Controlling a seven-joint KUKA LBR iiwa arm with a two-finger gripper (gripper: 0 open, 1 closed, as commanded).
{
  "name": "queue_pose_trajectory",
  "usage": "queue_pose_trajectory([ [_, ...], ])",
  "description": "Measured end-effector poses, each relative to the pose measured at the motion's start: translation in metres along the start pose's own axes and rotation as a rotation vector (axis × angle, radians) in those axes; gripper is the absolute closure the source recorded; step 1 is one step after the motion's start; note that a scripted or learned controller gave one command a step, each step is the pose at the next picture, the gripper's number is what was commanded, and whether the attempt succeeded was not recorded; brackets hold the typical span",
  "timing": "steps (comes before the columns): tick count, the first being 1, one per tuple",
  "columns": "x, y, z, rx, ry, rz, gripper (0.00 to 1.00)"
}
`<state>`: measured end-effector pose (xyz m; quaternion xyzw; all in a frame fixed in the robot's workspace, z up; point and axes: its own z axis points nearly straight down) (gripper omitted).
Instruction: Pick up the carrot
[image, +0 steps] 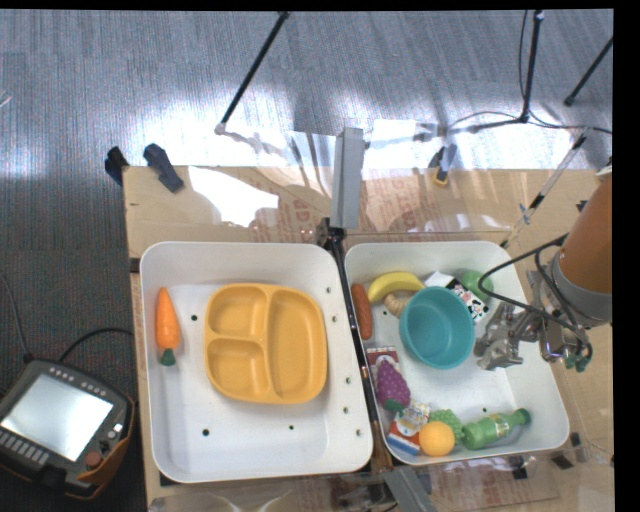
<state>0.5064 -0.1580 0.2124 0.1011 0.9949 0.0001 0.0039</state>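
Step in hand: the approach is judged not yet made; nothing has been lifted.
Carrot (167, 324): laid lengthwise along the left wall of the left bin (250, 455), leaf end toward the near edge, just beside the yellow divided plate (266, 342).
Gripper (497, 352): hung over the right bin (555, 400), near the teal bowl (437, 328); nothing is seen held, and its opening cannot be told.
Next move: a long traverse across both bins is called for, then a descent with the jaws set across the carrot's narrow width, clear of the bin wall.
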Motion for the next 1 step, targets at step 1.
queue_pose_trajectory([
  [1,0.0016,-0.0426,-0.1307,0.004,-0.007,-0.126,1.0],
])
